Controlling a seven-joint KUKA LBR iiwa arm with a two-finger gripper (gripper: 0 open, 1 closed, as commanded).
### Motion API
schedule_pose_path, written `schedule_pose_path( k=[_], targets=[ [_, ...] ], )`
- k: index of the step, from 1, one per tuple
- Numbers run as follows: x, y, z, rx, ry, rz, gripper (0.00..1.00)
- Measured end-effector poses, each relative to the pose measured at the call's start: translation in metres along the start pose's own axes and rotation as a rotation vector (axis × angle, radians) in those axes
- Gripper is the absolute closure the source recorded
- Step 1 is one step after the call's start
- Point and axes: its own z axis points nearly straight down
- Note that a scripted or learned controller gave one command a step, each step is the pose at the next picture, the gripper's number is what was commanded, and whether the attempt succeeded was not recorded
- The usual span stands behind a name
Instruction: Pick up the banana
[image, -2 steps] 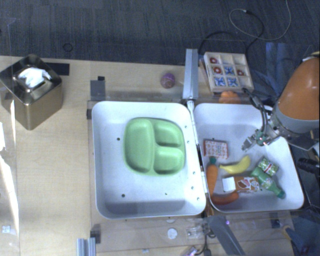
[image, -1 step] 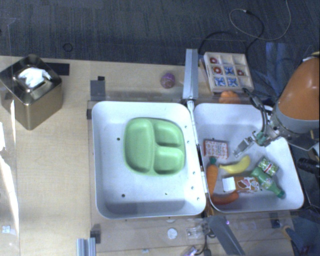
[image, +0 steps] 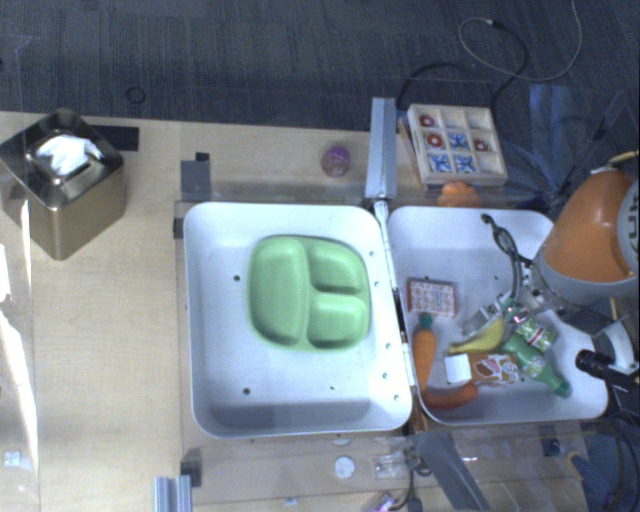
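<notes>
Curved yellow banana (image: 480, 337), metal gripper (image: 508, 310) seemingly touching it

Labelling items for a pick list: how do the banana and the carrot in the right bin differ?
The banana is yellow and lies slanted; the carrot is orange with a green top and lies nearly straight up the view. The banana sits beside the end effector; the carrot lies near the bin's left wall. Both rest in the right bin.
</notes>
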Motion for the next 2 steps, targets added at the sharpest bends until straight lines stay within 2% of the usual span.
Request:
schedule_pose_path(
  k=[1,2],
  targets=[
    [0.007,0.007,-0.019,0.006,0.004,0.102,0.00],
    [-0.005,0.001,0.000,0.002,0.002,0.148,0.00]
  ],
)
